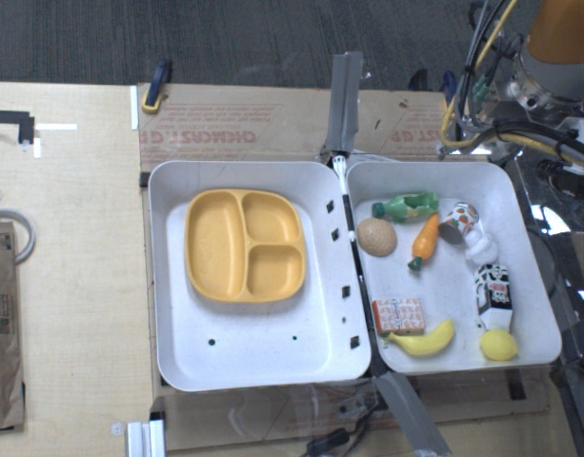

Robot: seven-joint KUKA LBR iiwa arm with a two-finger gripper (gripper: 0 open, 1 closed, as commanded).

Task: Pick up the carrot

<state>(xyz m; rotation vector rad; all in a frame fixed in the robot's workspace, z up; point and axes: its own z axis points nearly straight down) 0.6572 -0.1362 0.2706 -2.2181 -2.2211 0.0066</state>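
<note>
The carrot [425, 239] is orange with a small green stalk at its lower-left end. It lies at a slant in the upper middle of the right bin [534, 255], between a brown round item [376, 237] and a white-and-red toy [463, 220]. The arm comes in at the top right, its orange band [561, 8] above the wrist. The gripper [556, 150] hangs over the bin's far right rim, well to the right of the carrot and above it. Dark cables and shadow hide its tip.
Around the carrot in the right bin lie a green vegetable [407, 205], a white piece [479, 248], a cow-print carton [494, 289], a lemon [499, 345], a banana [425, 340] and a red box [398, 313]. A yellow divided plate [245, 246] sits in the left bin [168, 284].
</note>
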